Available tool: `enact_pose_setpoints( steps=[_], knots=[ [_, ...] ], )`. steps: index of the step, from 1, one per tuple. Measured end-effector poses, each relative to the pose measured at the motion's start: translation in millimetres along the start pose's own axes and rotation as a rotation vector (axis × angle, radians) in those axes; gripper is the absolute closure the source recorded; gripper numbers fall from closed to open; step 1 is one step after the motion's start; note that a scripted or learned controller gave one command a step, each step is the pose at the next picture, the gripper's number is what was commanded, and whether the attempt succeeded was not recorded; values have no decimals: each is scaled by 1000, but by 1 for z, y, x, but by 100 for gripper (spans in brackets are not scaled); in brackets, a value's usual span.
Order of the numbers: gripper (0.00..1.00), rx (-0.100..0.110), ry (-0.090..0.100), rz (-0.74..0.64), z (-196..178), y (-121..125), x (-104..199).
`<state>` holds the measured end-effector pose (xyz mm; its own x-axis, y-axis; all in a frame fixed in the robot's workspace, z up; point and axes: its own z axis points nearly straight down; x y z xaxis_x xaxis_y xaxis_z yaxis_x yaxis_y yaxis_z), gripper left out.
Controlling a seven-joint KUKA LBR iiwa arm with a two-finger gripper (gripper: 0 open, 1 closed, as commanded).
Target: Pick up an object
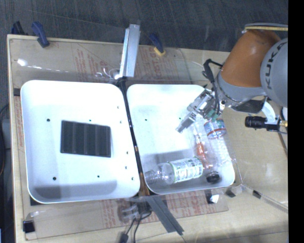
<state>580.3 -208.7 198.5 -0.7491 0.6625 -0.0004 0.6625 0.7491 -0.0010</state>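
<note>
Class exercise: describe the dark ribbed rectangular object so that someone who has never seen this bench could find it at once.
Start with the left white bin. Near the middle of its floor lies the dark ribbed panel, flat and alone. Unlike the clear plastic bottles in the right bin, it is opaque, rectangular and almost black.

Two bins sit side by side on the tabletop (253,161). The left bin (35,135) holds a ridged pad (85,138) centrally; the right bin (152,110) holds one bottle (177,170) along its near edge, another bottle (216,138) along its right edge.

A black ribbed panel (85,138) lies flat in the left bin (35,92) — blue clamps (40,33) grip the bench's far edge.
</note>
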Motion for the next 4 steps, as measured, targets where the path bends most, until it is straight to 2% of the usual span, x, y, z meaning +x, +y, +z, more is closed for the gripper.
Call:
enact_pose_setpoints(
  steps=[1,2,3,4],
  knots=[
    [100,0,-2,-3,-11,1,-1],
    [0,0,-2,-3,-11,1,-1],
    [100,0,-4,-7,-22,2,-1],
    [100,0,3,-301,36,37,24]
  ],
)
